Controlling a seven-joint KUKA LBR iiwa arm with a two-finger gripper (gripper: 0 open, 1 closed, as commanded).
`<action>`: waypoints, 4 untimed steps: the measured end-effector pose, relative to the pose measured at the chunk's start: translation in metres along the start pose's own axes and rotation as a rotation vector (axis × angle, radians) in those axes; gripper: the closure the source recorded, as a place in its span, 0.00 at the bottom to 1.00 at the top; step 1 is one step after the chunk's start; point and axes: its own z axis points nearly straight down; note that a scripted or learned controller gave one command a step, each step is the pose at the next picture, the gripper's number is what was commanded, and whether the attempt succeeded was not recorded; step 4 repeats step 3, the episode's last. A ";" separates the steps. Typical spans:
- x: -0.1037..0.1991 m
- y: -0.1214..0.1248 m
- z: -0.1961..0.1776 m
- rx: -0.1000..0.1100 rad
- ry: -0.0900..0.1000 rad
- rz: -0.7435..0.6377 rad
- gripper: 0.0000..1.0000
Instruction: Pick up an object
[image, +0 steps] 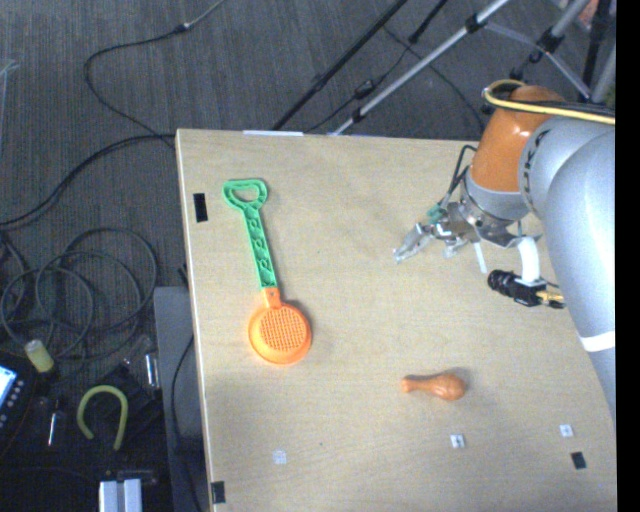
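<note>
A toy strainer (279, 331) with an orange mesh head and a green handle (258, 240) lies flat on the left part of the tan bench top (360, 190). A small orange drumstick-shaped piece (437, 385) lies toward the front, right of centre. My gripper (410, 244) hangs over the bench at the right, pointing left. It is open and holds nothing. It is well to the right of the strainer and behind the orange piece, apart from both.
The grey arm with its orange band (505, 140) takes up the right side. A black fitting (515, 286) hangs under the wrist. Small black and white markers (457, 440) dot the bench. Cables and a green hook (100, 410) lie on the floor at the left.
</note>
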 end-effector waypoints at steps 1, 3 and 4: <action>-0.031 -0.005 -0.089 0.001 -0.003 0.428 0.00; -0.031 -0.004 0.006 -0.001 0.001 -0.200 0.00; -0.031 -0.004 0.006 -0.001 0.001 -0.200 0.00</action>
